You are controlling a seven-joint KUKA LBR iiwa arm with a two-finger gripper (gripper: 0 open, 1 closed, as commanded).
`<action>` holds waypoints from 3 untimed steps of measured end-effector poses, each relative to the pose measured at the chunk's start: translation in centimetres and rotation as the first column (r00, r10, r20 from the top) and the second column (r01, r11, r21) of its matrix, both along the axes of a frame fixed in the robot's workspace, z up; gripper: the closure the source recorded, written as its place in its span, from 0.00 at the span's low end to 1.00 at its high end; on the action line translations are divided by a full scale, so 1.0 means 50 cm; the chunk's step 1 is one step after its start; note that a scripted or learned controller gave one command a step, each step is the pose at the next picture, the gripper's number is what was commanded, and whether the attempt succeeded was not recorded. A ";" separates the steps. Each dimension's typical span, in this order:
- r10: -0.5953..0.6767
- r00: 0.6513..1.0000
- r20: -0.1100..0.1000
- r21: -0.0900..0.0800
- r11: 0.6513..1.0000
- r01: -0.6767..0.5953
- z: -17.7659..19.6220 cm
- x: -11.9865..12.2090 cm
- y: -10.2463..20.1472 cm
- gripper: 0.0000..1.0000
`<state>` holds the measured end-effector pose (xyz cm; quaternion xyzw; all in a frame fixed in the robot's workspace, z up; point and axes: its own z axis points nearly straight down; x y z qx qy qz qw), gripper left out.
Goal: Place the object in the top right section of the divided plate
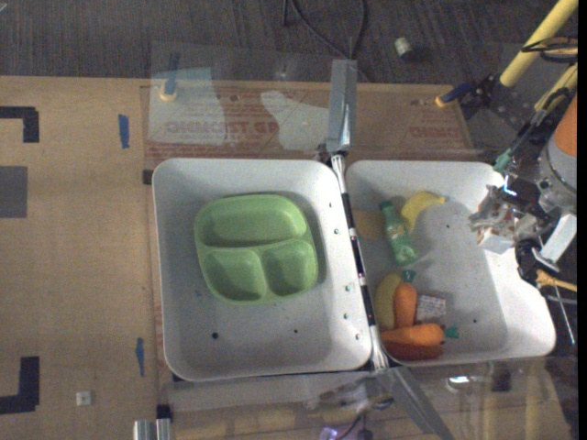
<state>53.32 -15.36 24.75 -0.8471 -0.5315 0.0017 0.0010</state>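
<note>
My gripper (pixel 500 216) is hovering over the right bin's (pixel 477 319) far right rim, metal parts blurred; I cannot tell whether it is gripping anything. The smooth white bin is holding plastic toy food along its left side: a green bottle (pixel 397 232) beside a yellow curved piece (pixel 421 205), and lower down a yellow oval piece (pixel 388 298), two orange carrots (pixel 415 335) and a small packet (pixel 431 307). The glossy green plate (pixel 257 246), rounded with three sections, is sitting in the left bin (pixel 183 337).
</note>
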 end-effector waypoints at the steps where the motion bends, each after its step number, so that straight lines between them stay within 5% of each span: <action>1: 0.033 0.999 -0.001 0.002 0.999 -0.033 -0.066 0.052 0.180 1.00; 2: 0.154 0.988 -0.001 0.002 0.988 -0.154 -0.023 -0.008 0.245 1.00; 3: 0.089 0.996 -0.002 0.002 0.996 -0.089 -0.099 0.042 0.345 1.00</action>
